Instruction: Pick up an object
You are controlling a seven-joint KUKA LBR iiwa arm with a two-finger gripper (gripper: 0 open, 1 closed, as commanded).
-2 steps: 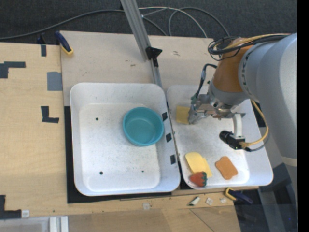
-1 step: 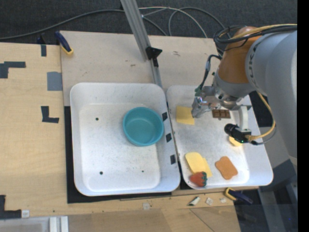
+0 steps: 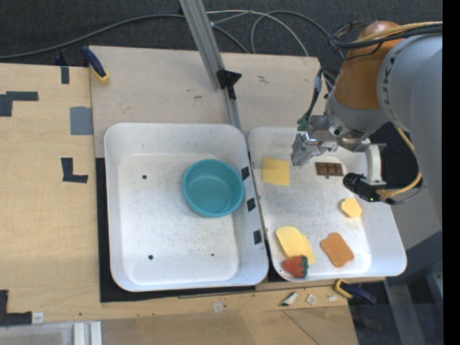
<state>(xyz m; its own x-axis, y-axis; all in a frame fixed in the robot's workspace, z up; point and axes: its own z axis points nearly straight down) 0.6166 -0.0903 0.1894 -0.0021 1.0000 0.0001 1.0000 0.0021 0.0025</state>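
Fingers: the view does not show how far apart they stand, and I cannot tell whether anything is between them.
Gripper [image 3: 305,151]: metal, low over the far part of the right bin, just right of the yellow square and left of the brown bar.
Arm [image 3: 402,85]: grey with an orange band, reaching in from the right over the right bin's far corner.
Yellow square [image 3: 276,172]: flat on the right bin's floor, near its left wall — close beside the gripper.
Brown bar [image 3: 330,169]: small, dark, lying flat just right of the gripper.
Yellow lump [image 3: 351,208]: small, toward the bin's right side.
Yellow slab [image 3: 294,241]: near the front, with a red piece [image 3: 295,267] touching its near end.
Orange slab [image 3: 336,249]: front right, apart from the yellow slab.
Right bin [image 3: 381,264]: white, shallow.
Left bin [image 3: 144,214]: white — holds a teal bowl [image 3: 213,187], upright, toward its right side.
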